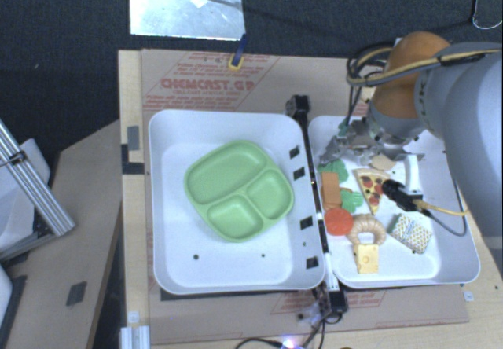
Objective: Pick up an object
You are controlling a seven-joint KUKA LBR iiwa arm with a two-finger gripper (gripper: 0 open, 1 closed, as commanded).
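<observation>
Two shallow white bins were seen side by side on the tabletop [196, 76]. In the left bin [169, 182] a green divided plate [238, 189] was laid, its long axis running from upper left to lower right.

The right bin [448, 257] was filled with small toy foods. A pizza slice [371, 187] was placed near the middle, its tip pointed toward the bin's near edge. An orange block [331, 189] was set upright in view just to its left, above a red disc [339, 221]. A pretzel [367, 230] and a yellow cheese wedge [367, 257] were found nearer the front, and a patterned packet [413, 233] to their right.

The pincer [355, 139] was lowered over the far end of the right bin; whether it was open or closed could not be told.
</observation>
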